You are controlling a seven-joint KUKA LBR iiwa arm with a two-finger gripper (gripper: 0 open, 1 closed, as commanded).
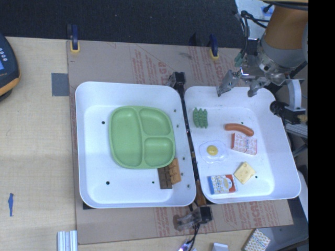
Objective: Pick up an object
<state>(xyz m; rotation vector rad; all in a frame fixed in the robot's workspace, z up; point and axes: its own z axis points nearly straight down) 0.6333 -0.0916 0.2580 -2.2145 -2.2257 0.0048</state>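
My gripper (239, 89) hangs over the far rim of the right bin (282, 156), open, with nothing between its two dark fingers. In that bin lie a green ridged piece (200, 117), a sausage (239, 129), a pink wafer-like pack (244, 144), a fried egg (212, 151), a yellow cheese wedge (244, 172) and a small red, white and blue carton (222, 184). All of them rest on the bin floor, nearer the camera than the gripper.
The left bin (89, 140) holds a green divided plate (142, 137) and a brown chocolate-like bar (169, 174) at its near right. Clamps (74, 38) pin the cardboard sheet at the back. A handset (7, 61) lies at the far left.
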